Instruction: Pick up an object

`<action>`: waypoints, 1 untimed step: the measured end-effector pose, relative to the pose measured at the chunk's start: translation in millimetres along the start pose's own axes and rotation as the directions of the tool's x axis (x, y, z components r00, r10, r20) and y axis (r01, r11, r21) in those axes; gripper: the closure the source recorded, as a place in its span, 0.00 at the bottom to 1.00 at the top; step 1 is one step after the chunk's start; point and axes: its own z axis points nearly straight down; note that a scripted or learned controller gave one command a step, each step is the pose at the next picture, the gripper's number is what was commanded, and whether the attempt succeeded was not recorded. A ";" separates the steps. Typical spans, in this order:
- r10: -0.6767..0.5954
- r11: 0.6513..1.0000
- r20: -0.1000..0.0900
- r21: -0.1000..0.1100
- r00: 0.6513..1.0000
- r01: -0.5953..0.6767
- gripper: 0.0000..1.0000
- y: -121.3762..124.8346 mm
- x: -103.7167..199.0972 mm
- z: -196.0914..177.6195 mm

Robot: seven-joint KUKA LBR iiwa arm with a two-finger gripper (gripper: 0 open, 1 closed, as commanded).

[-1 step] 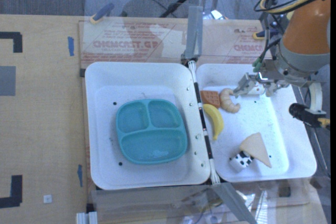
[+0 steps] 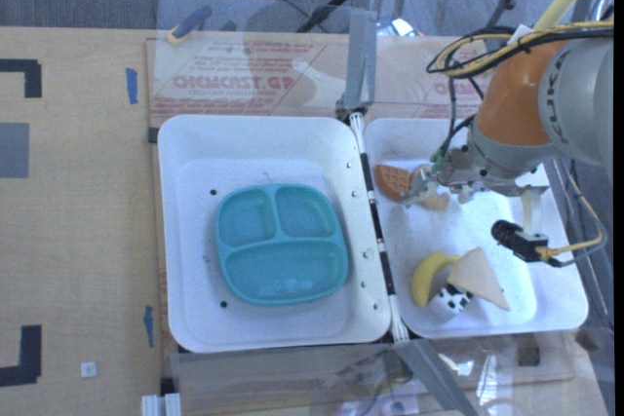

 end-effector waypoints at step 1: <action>0.026 0.999 -0.014 0.046 1.000 -0.026 0.00 50.3 -29.4 15.1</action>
